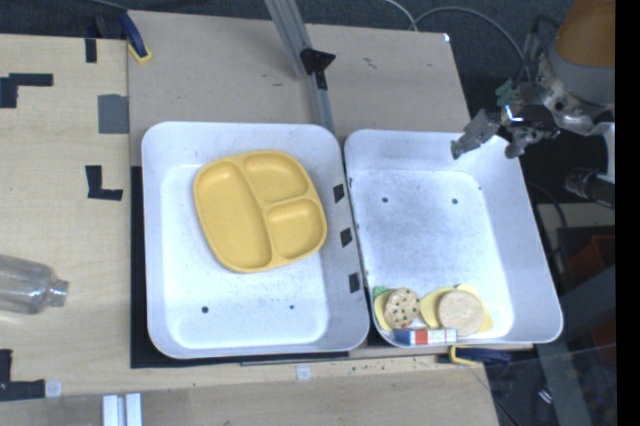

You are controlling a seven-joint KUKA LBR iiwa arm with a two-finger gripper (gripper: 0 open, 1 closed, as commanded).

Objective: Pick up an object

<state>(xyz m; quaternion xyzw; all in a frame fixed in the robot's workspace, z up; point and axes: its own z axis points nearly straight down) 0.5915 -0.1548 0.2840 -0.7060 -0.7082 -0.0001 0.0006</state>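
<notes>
My gripper (pixel 488 136) hangs over the right bin's (pixel 500 244) far edge, fingers spread and holding nothing. The cookie (pixel 402 306) lies at the near edge, untouched, so the pick remains.

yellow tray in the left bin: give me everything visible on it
The yellow tray is a rounded, divided plate that looks like matte plastic, with three compartments: one long one on the camera's left and two smaller ones on the right, split by raised ridges. It lies flat, right side up, turned a little askew to the bin walls, in the upper half of the left bin. Its compartments hold nothing. It rests on the bin floor and touches nothing else. The gripper is far off, over the right bin's upper rim.
</notes>
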